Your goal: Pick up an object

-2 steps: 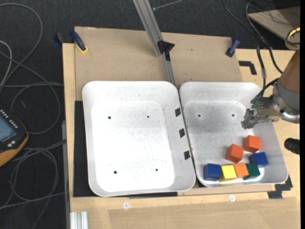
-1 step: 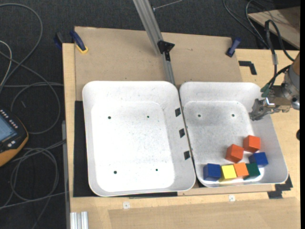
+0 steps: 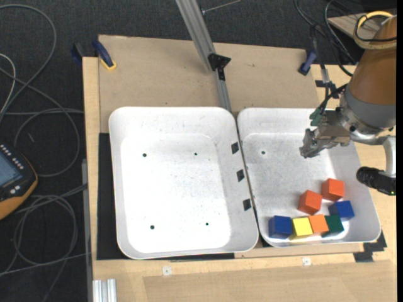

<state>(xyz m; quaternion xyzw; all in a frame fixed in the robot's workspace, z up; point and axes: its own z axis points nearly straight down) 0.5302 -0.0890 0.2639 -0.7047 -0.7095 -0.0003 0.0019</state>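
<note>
Seven small blocks lie clustered in the near right corner of the right bin [image 3: 277, 128]: two orange-red blocks [image 3: 310, 201] side by side toward the middle of the cluster, and below them a row along the near wall made of a blue block [image 3: 281, 225], a yellow block [image 3: 302, 226], an orange block [image 3: 318, 223] and a green block [image 3: 334, 224], with a second, smaller blue block [image 3: 342, 209] just behind the green one. The blocks in the row touch or nearly touch each other. The far half of the right bin is bare white floor, giving open room above the cluster. The hand [image 3: 310, 148] hangs over this bare area, well apart from the blocks, with nothing seen between its fingers; whether they are spread or closed cannot be told. The left bin [image 3: 126, 131] sits just beside the right one, their inner walls meeting. Both bins rest on the wooden worktop [image 3: 157, 68].
</note>
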